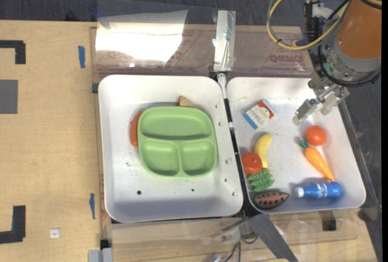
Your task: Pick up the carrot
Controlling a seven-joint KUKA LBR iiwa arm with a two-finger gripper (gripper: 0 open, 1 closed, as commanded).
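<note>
Gripper (318,105) hangs empty with fingers apart over the right bin (354,139); carrot (318,161) lies at its 6 o'clock, long axis running 11-to-5, beside the orange ball (316,135).

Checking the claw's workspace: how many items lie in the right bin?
8: a small carton, banana, tomato, green vegetable, watermelon slice, orange ball, carrot, blue bottle. Others could hide beneath them.
</note>
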